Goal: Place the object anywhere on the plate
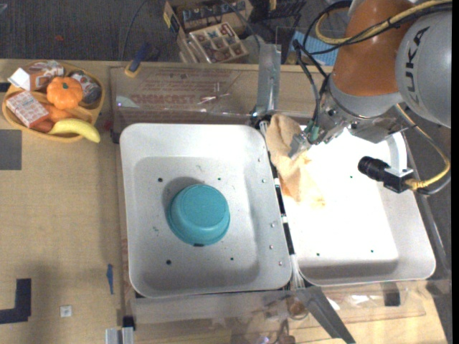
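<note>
- "KUKA" reads in part on the grey arm (430, 56), upper right.
- A tan, crumpled cloth (290, 165) lies at the right bin's (358, 249) left edge, draped up its wall.
- The claw (305, 140) sits at the cloth's upper edge; I cannot tell whether it grips.
- A teal plate (199, 213), round, sits mid left bin (143, 156).
- On the tabletop (57, 228), a basket of toy fruit (51, 107) stands far left.

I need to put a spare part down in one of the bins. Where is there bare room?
Left bin: bare floor rings the teal plate, widest along the left wall and far edge. Right bin: the near half is bare, up to the front rim. It is crowded at the far left corner, where the tan cloth lies under the gripper.
</note>
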`<action>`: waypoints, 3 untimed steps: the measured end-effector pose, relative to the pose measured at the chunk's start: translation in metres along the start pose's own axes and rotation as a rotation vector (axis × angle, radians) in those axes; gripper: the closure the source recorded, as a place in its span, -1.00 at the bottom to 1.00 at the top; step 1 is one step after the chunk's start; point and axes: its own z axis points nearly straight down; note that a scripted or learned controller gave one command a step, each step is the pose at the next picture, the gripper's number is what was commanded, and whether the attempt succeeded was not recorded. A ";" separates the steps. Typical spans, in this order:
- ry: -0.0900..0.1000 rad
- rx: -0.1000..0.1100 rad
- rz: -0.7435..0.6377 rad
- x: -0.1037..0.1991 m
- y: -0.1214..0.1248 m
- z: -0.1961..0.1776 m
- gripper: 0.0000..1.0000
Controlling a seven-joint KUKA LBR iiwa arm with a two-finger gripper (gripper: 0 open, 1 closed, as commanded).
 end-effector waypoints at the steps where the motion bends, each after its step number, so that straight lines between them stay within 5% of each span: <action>1: 0.003 0.002 -0.397 0.041 0.028 0.009 1.00; 2: 0.000 -0.005 -0.796 0.082 0.063 -0.002 1.00; 3: 0.000 -0.005 -1.029 0.121 0.101 -0.008 1.00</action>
